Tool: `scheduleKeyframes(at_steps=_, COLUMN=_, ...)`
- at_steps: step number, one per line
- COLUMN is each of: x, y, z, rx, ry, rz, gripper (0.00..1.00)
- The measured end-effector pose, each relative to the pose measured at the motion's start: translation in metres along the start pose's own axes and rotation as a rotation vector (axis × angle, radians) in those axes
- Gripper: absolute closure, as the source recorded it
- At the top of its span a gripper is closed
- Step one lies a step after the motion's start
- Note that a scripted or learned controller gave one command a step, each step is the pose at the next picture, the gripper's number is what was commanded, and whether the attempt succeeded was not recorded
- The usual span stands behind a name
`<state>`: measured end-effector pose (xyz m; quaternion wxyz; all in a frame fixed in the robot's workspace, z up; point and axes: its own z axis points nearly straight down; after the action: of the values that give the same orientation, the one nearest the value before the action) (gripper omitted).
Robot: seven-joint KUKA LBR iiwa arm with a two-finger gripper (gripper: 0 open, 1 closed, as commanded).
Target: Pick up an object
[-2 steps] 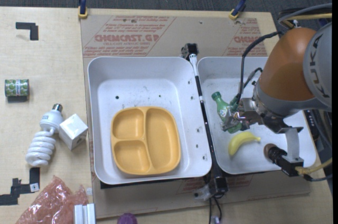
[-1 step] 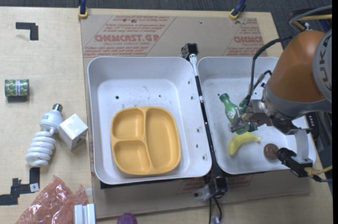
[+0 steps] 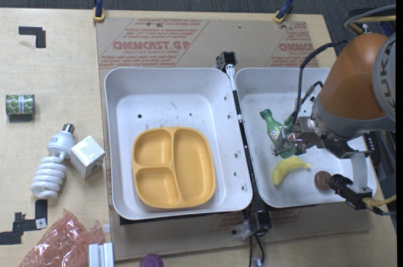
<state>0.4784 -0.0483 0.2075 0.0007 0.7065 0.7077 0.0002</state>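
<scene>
One gripper is hovering low over the right bin, seemingly closing on the green bottle beside the banana, though I cannot tell its grip because the wrist is blocking it.

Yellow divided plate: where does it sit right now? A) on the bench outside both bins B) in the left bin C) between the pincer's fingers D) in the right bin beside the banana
B: the yellow divided plate lies flat on the floor of the left bin, while the banana lies in the right bin.
</scene>
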Motion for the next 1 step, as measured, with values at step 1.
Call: scheduleKeyframes(at_steps=1, x=0.0202, y=0.0005, z=-0.0047, rx=-0.001, ry=0.000, rz=-0.001, gripper=1.00)
